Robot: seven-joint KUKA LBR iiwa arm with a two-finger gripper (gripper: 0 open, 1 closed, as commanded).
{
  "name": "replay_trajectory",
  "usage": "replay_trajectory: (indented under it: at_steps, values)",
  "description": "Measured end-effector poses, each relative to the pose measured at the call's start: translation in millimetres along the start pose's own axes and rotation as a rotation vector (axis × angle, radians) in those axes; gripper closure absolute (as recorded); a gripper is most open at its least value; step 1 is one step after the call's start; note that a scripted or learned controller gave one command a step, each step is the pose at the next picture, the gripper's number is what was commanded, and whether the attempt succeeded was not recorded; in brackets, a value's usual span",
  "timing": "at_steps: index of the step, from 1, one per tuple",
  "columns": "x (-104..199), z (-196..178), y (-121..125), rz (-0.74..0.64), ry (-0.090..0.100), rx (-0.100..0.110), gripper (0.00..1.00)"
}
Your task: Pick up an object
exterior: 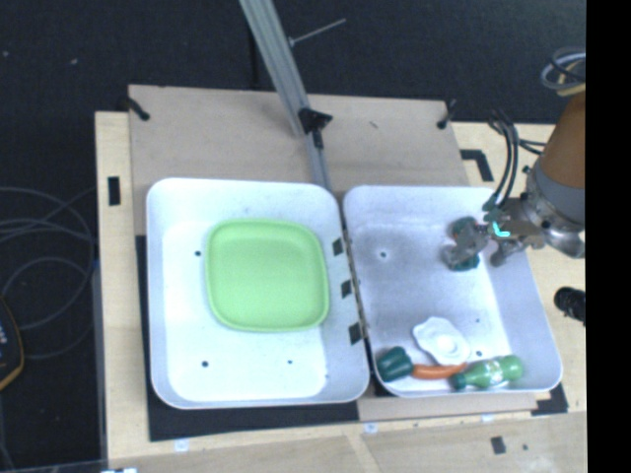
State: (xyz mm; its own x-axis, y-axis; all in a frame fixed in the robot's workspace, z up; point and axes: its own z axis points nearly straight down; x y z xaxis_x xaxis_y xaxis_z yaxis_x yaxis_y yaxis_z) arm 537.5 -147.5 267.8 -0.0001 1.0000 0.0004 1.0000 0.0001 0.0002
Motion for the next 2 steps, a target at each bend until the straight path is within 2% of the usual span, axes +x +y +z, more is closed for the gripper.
replay_trajectory:
  at_steps: [1,2]
  values:
    - [0,0,0,0.000,0.000,-0.001,0.00]
    - [-4,60,5,0.001,0.000,0.005,0.00]
